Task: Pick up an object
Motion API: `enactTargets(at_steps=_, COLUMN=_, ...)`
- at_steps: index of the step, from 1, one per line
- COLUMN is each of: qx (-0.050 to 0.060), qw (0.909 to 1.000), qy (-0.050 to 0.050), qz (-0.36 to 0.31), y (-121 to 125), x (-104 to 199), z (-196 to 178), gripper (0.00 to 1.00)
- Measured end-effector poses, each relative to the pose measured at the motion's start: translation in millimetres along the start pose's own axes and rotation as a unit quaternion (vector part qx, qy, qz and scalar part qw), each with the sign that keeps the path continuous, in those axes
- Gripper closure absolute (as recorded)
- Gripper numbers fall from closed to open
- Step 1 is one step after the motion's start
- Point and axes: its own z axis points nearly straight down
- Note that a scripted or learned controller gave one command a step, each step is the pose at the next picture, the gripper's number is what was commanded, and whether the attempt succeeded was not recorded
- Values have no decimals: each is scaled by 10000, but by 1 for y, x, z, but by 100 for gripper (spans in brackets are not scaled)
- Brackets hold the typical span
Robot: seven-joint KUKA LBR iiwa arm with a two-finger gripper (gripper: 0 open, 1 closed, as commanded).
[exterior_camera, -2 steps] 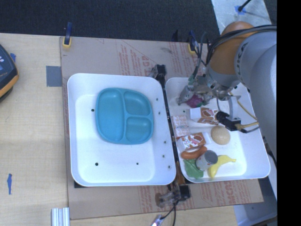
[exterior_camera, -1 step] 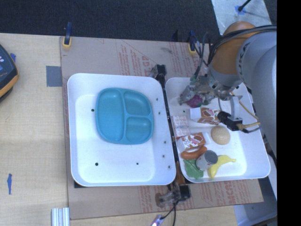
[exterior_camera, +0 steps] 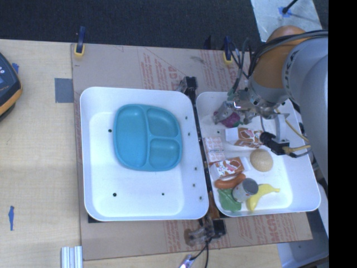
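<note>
Tool point(exterior_camera: 230, 111) low in right bin point(exterior_camera: 301, 204), touching purple object point(exterior_camera: 227, 118).

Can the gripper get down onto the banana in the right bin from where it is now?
Probably yes. The banana lies uncovered near the right bin's front edge, with open space above it. The gripper is at the bin's far end, so the arm must travel across. A grey round object touching it may crowd the fingers.
</note>
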Motion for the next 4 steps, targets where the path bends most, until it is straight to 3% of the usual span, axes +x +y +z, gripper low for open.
enactTargets(at_steps=1, qx=24, qw=10000, qy=4, qz=-18, y=0, x=13, z=0, gripper=0)
enactTargets(at_steps=2, qx=-1, qw=10000, qy=1, qz=2, y=0, x=-13, z=0, gripper=0)
enactTargets(at_steps=3, qx=17, qw=10000, qy=2, qz=-17, y=0, x=15, z=0, gripper=0)
enactTargets(at_steps=4, qx=40, qw=10000, qy=2, qz=-22, y=-1, x=13, z=-10, gripper=100)
